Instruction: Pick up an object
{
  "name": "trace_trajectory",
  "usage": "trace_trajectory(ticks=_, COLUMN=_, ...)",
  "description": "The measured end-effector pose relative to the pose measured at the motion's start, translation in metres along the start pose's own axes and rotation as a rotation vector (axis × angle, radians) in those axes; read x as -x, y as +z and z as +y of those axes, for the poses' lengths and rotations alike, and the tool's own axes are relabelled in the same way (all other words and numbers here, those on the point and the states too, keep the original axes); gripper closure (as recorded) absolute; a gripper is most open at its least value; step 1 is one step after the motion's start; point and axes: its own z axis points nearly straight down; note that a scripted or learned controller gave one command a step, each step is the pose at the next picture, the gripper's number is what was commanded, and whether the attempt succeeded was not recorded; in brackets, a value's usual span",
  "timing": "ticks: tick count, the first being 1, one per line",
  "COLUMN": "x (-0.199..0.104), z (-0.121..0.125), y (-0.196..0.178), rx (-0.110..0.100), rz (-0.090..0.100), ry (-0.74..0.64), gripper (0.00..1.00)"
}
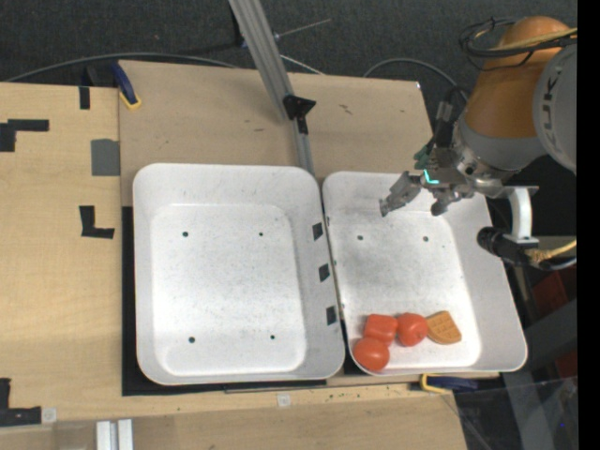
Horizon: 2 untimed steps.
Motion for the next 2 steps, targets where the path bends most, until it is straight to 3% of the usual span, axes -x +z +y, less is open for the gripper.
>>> trace_trajectory(ticks=1, x=0.0, z=0.001, y=-0.003, rx=0.004, rz=-0.001, ry=-0.001, gripper=0.0)
trace_trajectory(ticks=2, x=0.005, z=0.0, y=0.061, rx=-0.002, rz=-0.001, ry=0.0, gripper=0.0)
